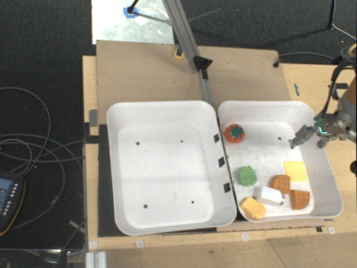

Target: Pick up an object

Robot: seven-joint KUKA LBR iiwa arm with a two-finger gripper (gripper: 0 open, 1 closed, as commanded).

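The right bin point(262, 116) holds several small items. A red tomato-like ball point(234, 133) lies near its left wall, and a green knobbly ball point(247, 176) sits below it. A yellow flat block point(295, 171), two brown waffle pieces point(281, 183) point(299, 199), a white block point(270, 195) and a yellow wedge point(254, 208) cluster at the front right. My gripper point(310, 139) hangs over the bin's right side, above the yellow block. Its fingers are spread, so it is open with nothing between them.
The left bin point(162, 121) stands beside the right one, with black clips point(221, 161) along the shared wall. A slanted grey pole point(184, 24) crosses the back of the bench. Cables lie on the floor at the left.
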